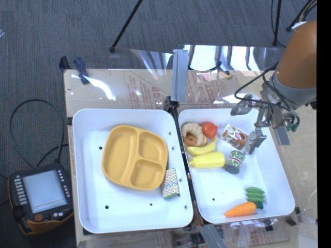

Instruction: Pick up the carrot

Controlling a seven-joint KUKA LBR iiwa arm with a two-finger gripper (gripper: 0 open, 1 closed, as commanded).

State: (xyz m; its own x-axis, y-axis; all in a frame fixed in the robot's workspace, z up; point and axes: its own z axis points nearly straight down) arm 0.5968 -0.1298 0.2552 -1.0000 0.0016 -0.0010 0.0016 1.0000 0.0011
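Grey arm [295, 71] reaching from right, jaws [256, 141] above right bin [282, 182], carrot [240, 210] apart.

Two white bins, the left [83, 138] and the right [276, 180], look like smooth, matt plastic. The divided yellow plate [135, 157] is smooth plastic with a soft sheen. The carrot [241, 209] has a matt orange body that looks like moulded plastic. The small can [235, 161] carries a printed paper-like label. The desk [129, 89] is covered in glossy, reflective clear film over brown board. The floor [62, 25] is dark, rough carpet.
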